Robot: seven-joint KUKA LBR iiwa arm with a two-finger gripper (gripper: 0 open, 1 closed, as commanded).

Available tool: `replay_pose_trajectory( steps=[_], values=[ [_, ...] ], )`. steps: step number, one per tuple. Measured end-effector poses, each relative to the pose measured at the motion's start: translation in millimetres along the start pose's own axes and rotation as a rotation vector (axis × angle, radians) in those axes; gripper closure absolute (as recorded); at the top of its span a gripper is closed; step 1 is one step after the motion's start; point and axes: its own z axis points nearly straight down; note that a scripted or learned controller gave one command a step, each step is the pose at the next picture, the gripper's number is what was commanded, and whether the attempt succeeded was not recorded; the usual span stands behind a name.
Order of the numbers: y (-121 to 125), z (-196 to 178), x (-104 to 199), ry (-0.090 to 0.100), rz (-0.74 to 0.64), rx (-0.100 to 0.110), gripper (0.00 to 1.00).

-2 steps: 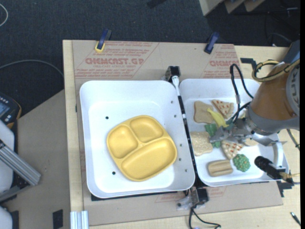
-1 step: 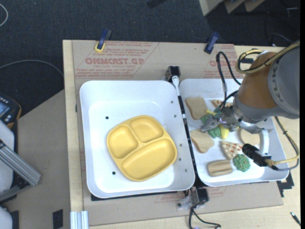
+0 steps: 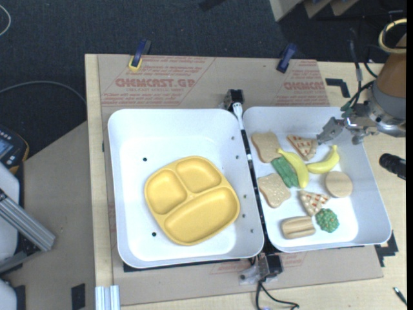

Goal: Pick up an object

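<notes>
The right bin (image 3: 371, 192) holds several toy foods: a bread slice (image 3: 264, 146), a pizza slice (image 3: 302, 146), two yellow bananas (image 3: 322, 164), a green pickle (image 3: 282, 172), a second bread slice (image 3: 274, 190), a round cookie (image 3: 338, 185), a waffle wedge (image 3: 313, 202), broccoli (image 3: 327, 220) and a hot dog bun (image 3: 297, 227). My gripper (image 3: 342, 133) hangs over the bin's far right part, just above the upper banana and right of the pizza slice. Its fingers (image 3: 328, 130) are spread open with nothing between them.
The left bin (image 3: 129, 147) contains a yellow divided plate (image 3: 191, 199). A black divider clamp (image 3: 235, 100) sits between the bins at the back. Cables and the arm's body (image 3: 390, 89) crowd the right side.
</notes>
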Motion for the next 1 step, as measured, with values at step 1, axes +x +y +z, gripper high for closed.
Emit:
replay_pose_trajectory(
  steps=[1],
  values=[
    [20.7,62.7,33.9,0.012,-0.009,0.018,0.0]
  ],
)
